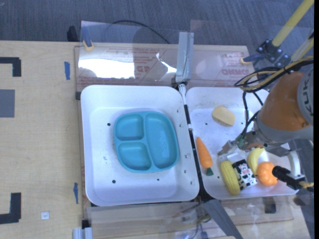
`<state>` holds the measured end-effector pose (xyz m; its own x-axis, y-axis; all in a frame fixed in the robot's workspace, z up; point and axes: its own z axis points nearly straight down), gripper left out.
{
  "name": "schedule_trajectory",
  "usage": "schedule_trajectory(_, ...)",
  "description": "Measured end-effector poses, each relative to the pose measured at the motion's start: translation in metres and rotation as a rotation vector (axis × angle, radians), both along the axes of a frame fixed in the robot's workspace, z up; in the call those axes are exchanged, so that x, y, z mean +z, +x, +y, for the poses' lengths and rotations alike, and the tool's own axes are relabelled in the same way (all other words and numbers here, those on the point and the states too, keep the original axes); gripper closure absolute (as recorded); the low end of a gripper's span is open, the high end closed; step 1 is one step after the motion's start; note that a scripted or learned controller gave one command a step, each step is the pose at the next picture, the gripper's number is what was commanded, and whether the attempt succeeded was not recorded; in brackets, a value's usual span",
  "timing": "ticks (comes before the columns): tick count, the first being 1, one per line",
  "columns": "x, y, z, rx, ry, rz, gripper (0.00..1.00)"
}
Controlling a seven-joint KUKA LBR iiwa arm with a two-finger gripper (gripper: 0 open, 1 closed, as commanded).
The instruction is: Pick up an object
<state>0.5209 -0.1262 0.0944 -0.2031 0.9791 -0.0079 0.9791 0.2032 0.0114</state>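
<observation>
Right bin (pixel 199 101) front crowded: carrot (pixel 204 154), corn (pixel 230 177), banana (pixel 254 158), orange (pixel 266 174); rear open around potato (pixel 224 116).

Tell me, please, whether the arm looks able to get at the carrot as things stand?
Probably yes. The carrot lies apart from the corn by the bin's left wall, uncovered, with the claw just to its right.

Both bins (pixel 94 148) look like smooth white plastic w/ a slight sheen. Blue divided tray (pixel 146 141) in left bin: glossy plastic. Carrot (pixel 203 153), corn (pixel 230 177), orange (pixel 266 174) in right bin: smooth, plastic-looking. Bench top (pixel 37 133) at left: matt, wood-like. Clear sheet (pixel 129 54) at far side: shiny, reflective.
</observation>
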Motion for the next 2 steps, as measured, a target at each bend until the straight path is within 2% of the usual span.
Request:
schedule_trajectory(1, -0.006, -0.004, 0.003, 0.003, 0.005, 0.014, 0.00)
schedule_trajectory(2, -0.008, -0.038, -0.037, -0.068, 0.006, 0.006, 0.00)
